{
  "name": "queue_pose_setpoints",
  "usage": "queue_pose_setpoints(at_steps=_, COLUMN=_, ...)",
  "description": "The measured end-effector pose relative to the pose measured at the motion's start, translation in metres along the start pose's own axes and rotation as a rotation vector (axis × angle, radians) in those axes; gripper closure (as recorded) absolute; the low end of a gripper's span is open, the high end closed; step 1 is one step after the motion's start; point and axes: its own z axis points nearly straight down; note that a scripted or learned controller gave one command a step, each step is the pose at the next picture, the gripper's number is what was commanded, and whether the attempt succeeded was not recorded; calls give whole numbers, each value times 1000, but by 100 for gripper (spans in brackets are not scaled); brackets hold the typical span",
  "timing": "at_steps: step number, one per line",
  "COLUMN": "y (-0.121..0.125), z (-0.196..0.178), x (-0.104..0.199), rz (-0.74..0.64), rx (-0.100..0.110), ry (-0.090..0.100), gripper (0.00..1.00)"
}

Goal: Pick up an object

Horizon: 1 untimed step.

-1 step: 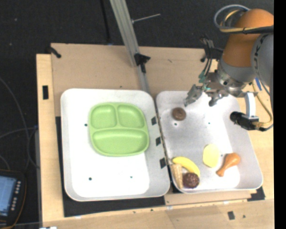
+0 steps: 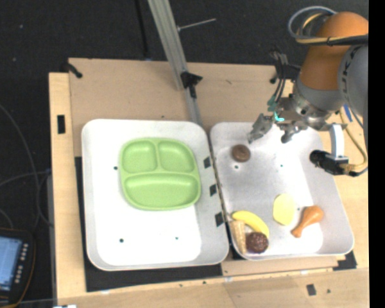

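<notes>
while the grey arm (image 2: 327, 56) with its orange band reaches in from the right, the gripper (image 2: 273, 131) hangs over the far end of the right bin (image 2: 327, 191), its two fingers spread apart with nothing between them. one fingertip (image 2: 256, 132) sits toward the bin's far left corner, the other (image 2: 287, 136) further right. just beside the left fingertip, a little nearer the camera, lies a small brown round object (image 2: 240, 153) on the bin floor, apart from the fingers. at the near end of the same bin are a yellow banana (image 2: 250, 221), a dark reddish-brown ball (image 2: 257, 242) touching it, a pale yellow round piece (image 2: 284, 209) and an orange drumstick-shaped toy (image 2: 307, 219). the left bin (image 2: 102, 236) holds a green divided plate (image 2: 160, 174). both bins rest on the table (image 2: 115, 88), and a metal pole (image 2: 170, 37) slants up behind them.
</notes>
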Motion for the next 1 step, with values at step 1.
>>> queue_pose_setpoints(at_steps=1, y=5, z=48, x=-9, rz=4, rx=4, ry=-1, gripper=0)
